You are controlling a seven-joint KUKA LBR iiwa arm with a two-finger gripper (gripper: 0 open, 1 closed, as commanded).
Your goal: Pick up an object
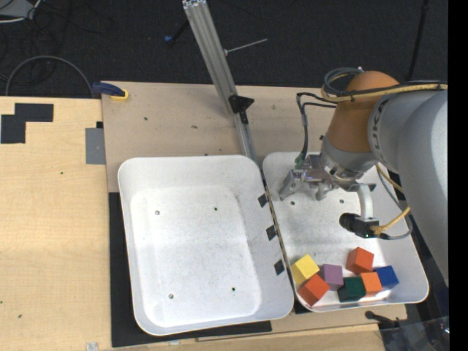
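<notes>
Several small coloured blocks lie huddled in the near corner of the right bin (316, 229): a yellow block (306, 267), an orange-red one (315, 289), a purple one (333, 274), a green one (352, 289), a red one (360, 259), an orange one (371, 281) and a blue one (387, 276). My gripper (303, 191) hovers low over the far left part of that bin, well behind the blocks. It is open, and nothing sits between its fingers.
The left bin (191, 164) adjoins the right one along a rim with black clips. A slanted aluminium post (216, 58) rises behind the bins. The arm's grey body and cables crowd the right side. A blue clamp (110, 89) sits at the bench's far left.
</notes>
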